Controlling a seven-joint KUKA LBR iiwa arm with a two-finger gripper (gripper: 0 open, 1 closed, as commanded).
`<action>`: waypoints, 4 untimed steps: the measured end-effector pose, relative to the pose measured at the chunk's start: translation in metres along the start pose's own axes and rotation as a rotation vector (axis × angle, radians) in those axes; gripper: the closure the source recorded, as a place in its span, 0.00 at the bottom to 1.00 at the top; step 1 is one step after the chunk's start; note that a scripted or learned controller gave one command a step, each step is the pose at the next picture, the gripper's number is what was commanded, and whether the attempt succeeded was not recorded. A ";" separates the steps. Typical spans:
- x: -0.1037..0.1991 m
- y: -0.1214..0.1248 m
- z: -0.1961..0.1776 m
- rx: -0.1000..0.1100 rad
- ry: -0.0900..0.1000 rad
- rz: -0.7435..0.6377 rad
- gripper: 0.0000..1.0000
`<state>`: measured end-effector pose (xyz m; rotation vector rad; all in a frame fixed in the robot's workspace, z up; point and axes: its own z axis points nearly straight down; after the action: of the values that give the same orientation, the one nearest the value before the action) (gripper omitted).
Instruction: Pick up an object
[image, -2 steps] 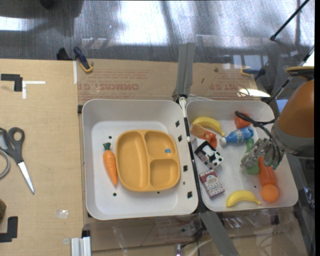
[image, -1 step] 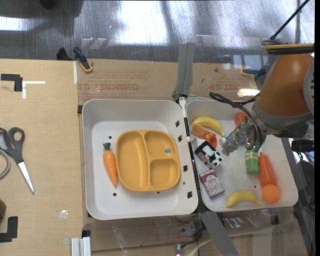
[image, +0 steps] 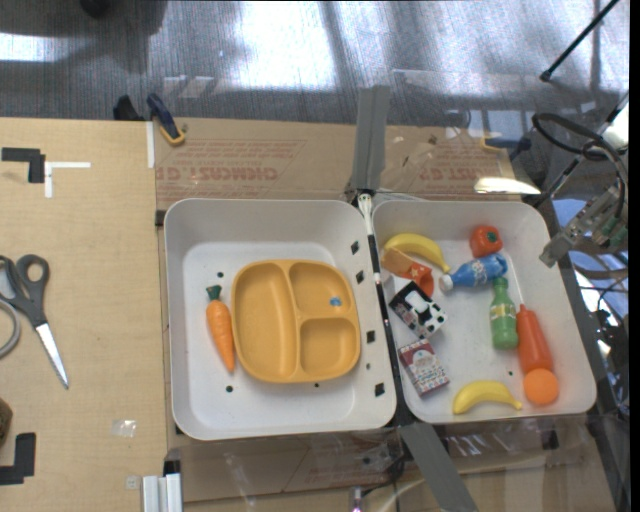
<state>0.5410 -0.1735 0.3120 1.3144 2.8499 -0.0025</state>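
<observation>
Two white bins sit side by side at mid-frame. The left bin (image: 190, 400) holds a yellow divided plate (image: 296, 321) with a toy carrot (image: 220, 325) just beside its left edge. The right bin (image: 570, 385) carries the loose pieces — two bananas (image: 416, 246) (image: 486, 397), a tomato (image: 486, 240), a blue bottle (image: 476, 273), a green bottle (image: 503, 318), an orange bottle (image: 535, 356) and a small card box (image: 424, 366). At the right edge only part of the arm (image: 590, 225) shows — the claw's state cannot be told. Scissors (image: 38, 310) lie far left.

Left bin (image: 190, 300): divided plate (image: 296, 322) at centre, carrot (image: 221, 328) just left of it, right bin (image: 570, 330): bananas (image: 416, 246), bottles (image: 504, 316), cartons (image: 424, 367), scissors (image: 40, 315) on surface (image: 80, 230) far left
</observation>
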 end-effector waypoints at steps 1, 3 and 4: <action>-0.083 0.023 0.219 0.000 0.000 0.280 1.00; -0.046 0.049 0.221 0.004 0.003 0.717 0.00; 0.018 0.027 0.221 0.004 0.004 0.809 0.00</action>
<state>0.5508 -0.1431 0.0911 2.3331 2.1062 -0.0040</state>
